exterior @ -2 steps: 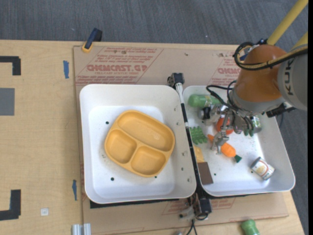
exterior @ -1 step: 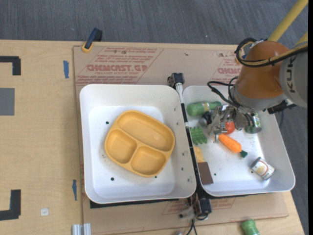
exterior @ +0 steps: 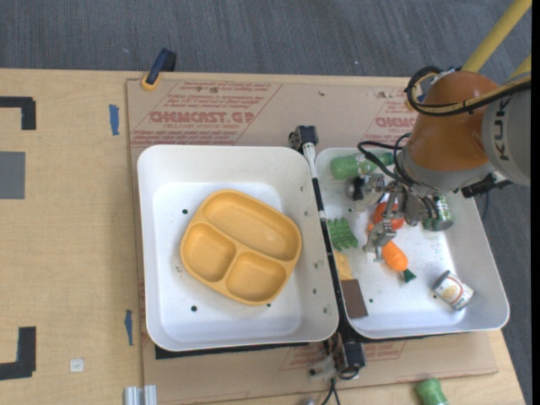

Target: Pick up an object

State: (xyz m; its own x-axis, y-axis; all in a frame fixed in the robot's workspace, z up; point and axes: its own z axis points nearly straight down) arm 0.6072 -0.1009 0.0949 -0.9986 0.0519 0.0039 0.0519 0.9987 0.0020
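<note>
My gripper [exterior: 384,224] hangs low over the middle of the right bin [exterior: 481,310], reaching in from the upper right under the orange wrist band. Just below it and to its right lies a toy carrot [exterior: 395,257] with a green tip, close to the gripper. I see nothing held in the gripper. A green ridged piece [exterior: 342,233] lies to the gripper's left by the bin wall. A small can [exterior: 453,291] rests at the bin's lower right. A green round item [exterior: 343,167] sits at the upper left of this bin.
The left bin [exterior: 160,310] holds a yellow divided plate [exterior: 240,247]. A brown block [exterior: 353,298] and a yellow piece [exterior: 342,266] lie along the right bin's left wall. Another can [exterior: 438,217] sits under the wrist. A green object [exterior: 430,390] lies on the bench outside the bins.
</note>
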